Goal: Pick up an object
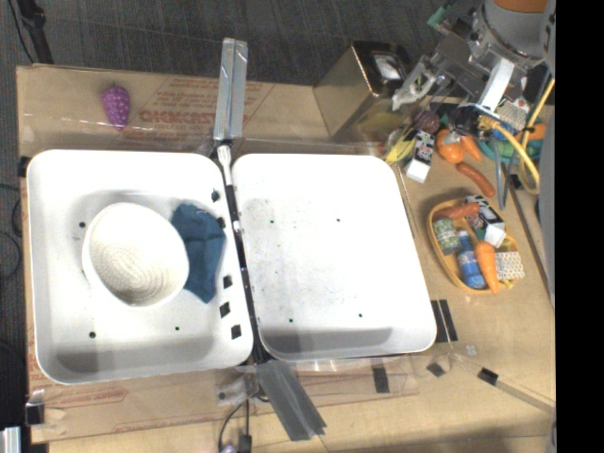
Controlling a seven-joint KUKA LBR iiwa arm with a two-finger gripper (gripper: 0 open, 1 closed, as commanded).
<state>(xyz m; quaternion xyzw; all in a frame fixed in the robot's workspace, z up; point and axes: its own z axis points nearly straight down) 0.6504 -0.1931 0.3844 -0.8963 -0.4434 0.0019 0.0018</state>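
Round woven hat (pixel 138 254) touches crumpled blue cloth (pixel 200 247).

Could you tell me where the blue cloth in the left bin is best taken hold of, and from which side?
I would pinch the blue cloth from straight above, on its right half. Its left edge lies against the white woven dome, while the right half lies on the floor of the left bin, apart from the dome. The cloth is soft and crumpled, so its raised folds should give the fingers something to close on.
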